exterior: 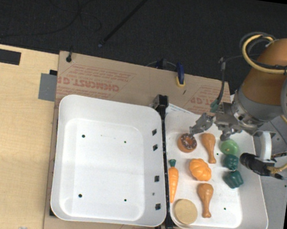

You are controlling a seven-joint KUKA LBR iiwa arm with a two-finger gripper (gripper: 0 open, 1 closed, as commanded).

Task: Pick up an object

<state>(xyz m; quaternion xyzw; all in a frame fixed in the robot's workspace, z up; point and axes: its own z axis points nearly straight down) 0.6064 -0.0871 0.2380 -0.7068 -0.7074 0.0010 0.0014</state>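
Note:
My gripper [214,129] hangs open over the back of the right bin [248,220], with nothing between its fingers. Just in front of it lies a tan drumstick [209,147], its thin end pointing up toward the gap between the fingers. A brown sprinkled donut [187,143] lies below the left finger. A light green round piece [229,147] sits below the right finger. Farther forward are an orange pumpkin [200,169], a carrot [172,182], a second drumstick [205,199] and a round beige biscuit [185,211].
Two dark green pieces [231,162] [234,179] lie at the right side of the right bin. The left bin [80,107] stands beside it, with a black divider rail [161,156] between the two. Cardboard [111,82] lies under both bins.

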